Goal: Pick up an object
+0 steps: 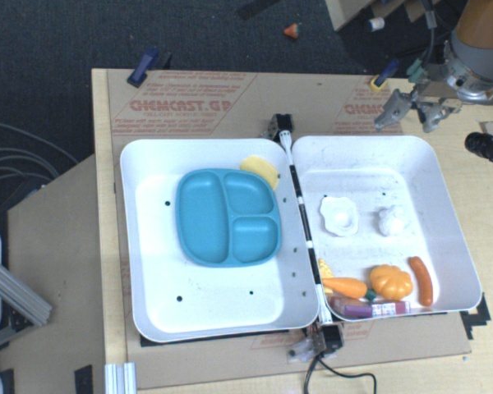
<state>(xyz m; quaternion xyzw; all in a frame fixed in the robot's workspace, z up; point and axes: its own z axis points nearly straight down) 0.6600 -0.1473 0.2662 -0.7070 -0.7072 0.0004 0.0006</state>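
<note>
Twin white bins point(444, 179) on brown board point(189, 105) over dark carpet point(107, 15), pincer point(411, 113) spread, nothing between.

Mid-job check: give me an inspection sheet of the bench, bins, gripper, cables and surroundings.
Surface: cardboard-covered bench bearing left bin and right bin side by side.
Job's things: right bin holds fried egg, white lump, pumpkin, carrot, sausage, purple piece.
Clutter: left bin holds blue tray, with yellow piece behind it.
Gripper: gripper open, above the right bin's far edge, holding nothing.
Cables: grey cables on floor at left; black cable at front.
Surroundings: dark carpet, orange scrap.
</note>
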